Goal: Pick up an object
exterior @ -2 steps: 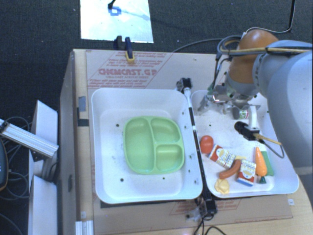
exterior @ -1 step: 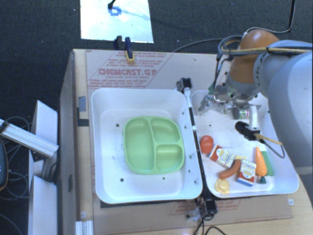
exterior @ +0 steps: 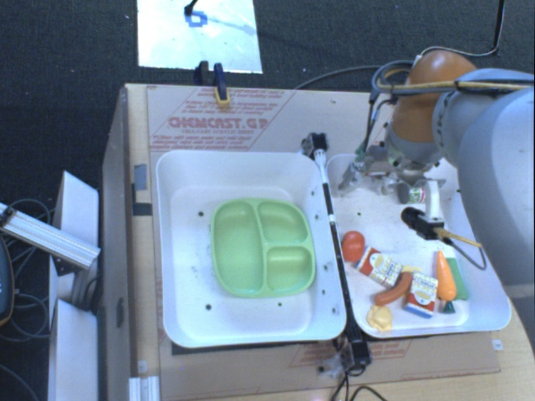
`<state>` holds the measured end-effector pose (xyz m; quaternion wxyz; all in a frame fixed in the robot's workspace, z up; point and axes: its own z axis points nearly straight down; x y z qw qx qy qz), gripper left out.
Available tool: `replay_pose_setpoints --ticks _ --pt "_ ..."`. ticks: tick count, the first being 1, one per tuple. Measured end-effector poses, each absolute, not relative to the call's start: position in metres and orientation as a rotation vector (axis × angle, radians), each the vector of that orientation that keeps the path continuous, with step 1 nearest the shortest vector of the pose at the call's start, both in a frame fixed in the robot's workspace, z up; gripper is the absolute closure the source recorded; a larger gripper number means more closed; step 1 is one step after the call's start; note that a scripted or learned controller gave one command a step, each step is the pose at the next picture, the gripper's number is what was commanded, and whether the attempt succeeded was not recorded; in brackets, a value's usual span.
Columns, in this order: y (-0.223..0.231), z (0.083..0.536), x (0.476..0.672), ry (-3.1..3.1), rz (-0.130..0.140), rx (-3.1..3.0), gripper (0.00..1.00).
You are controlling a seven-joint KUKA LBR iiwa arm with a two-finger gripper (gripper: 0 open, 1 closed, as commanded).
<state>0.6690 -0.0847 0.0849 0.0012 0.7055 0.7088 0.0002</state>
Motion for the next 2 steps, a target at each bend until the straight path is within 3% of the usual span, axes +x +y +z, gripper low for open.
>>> replay_pose_setpoints --ticks 1,2 --pt "-0.084 0.085 0.669 2.225 0.000 2.214 0.00" --pt "-0.084 0.085 0.647 2.221 0.001 2.219 0.00"
